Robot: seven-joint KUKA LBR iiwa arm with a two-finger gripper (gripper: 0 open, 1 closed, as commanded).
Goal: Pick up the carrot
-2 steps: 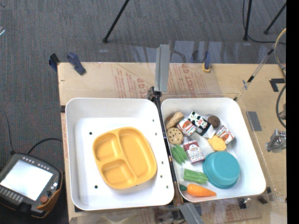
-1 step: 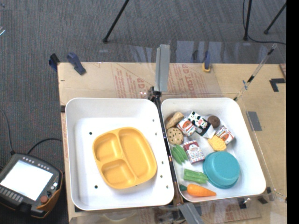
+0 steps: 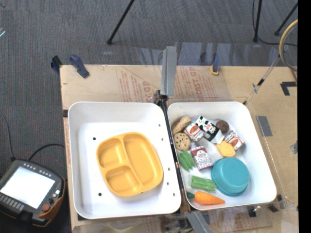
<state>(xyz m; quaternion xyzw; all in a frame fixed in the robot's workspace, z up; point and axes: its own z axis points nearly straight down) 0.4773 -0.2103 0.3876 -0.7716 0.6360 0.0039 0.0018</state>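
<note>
the carrot (image 3: 208, 198) lies nearest the camera, against the front wall of the right bin (image 3: 257, 125), its long axis running left to right with the green top at the left and the tip pointing right; just behind it sit a green bean pod (image 3: 202, 182) and a teal bowl (image 3: 230, 175). the end effector's state and pose i cannot tell; judging from the rig, a reach from the right would meet the carrot tip-first, so closing across its short width looks best.

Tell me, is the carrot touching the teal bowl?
Apart. The camera view shows a strip of white bin floor between the carrot and the teal bowl above it.
</note>
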